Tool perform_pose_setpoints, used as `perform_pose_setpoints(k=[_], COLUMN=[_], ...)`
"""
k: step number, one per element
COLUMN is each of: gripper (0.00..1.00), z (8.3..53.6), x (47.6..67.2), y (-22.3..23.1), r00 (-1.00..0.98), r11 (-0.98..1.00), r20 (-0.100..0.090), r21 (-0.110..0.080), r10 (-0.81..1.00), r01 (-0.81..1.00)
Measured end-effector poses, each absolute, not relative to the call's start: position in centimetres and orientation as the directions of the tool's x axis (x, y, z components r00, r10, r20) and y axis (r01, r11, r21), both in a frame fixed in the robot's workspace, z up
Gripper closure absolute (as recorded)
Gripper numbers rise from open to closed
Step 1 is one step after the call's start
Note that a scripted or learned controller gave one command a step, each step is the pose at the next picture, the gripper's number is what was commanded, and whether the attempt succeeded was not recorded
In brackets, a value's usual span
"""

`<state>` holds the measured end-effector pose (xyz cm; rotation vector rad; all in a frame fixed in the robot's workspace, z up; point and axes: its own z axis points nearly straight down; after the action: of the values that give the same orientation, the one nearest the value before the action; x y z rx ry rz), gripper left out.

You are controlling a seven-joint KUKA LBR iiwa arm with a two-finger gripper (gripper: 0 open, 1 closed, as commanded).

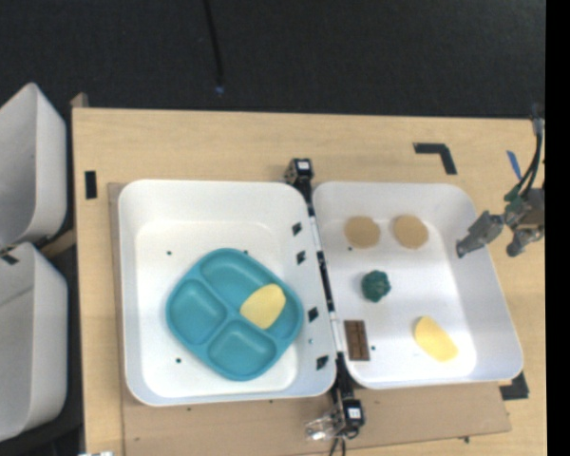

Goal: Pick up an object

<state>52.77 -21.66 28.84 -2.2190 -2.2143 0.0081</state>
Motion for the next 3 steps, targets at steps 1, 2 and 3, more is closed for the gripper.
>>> perform_pose_setpoints(k=[1, 2, 3], gripper=[0.00, 0.00, 0.00], z=[29.4, 25.1, 19.8], x=[53.0, 52.6, 51.5], y=[-21.6, -21.8, -21.9], r00=[0.000, 0.001, 0.001], r11=[0.000, -0.001, -0.001], r20=[-0.001, -0.001, -0.001], r21=[0.001, -0.002, -0.002], r10=[1.000, 1.000, 1.000], r01=[1.000, 1.000, 1.000])
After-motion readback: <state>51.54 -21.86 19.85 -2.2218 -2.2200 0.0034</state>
